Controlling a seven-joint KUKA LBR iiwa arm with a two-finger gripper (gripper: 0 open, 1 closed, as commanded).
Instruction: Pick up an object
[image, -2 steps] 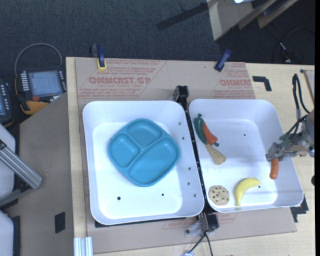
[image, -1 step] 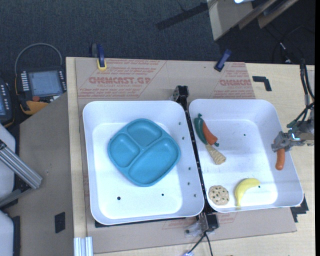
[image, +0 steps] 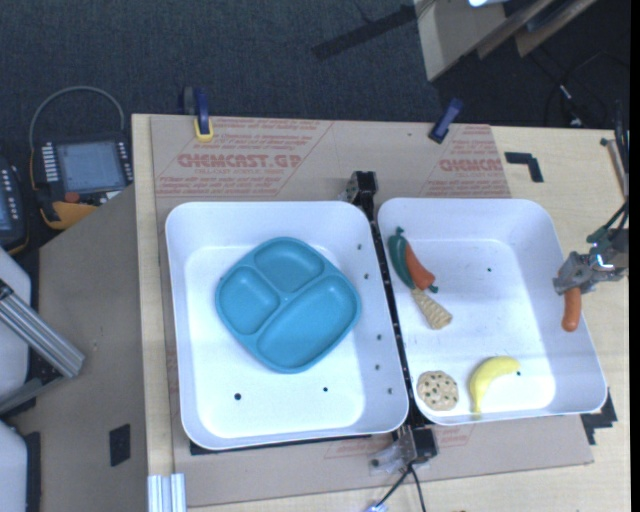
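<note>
Camera view: fingers (image: 580, 277) closed on an orange hot dog (image: 571, 310), over the right bin (image: 578, 372).

A single camera is fixed high above the bench (image: 300, 150), looking down at a slant, far enough back to take in both white bins whole. The left bin (image: 190, 330) and right bin (image: 530, 225) lie side by side mid-frame, with dark floor (image: 250, 50) along the far edge.
</note>
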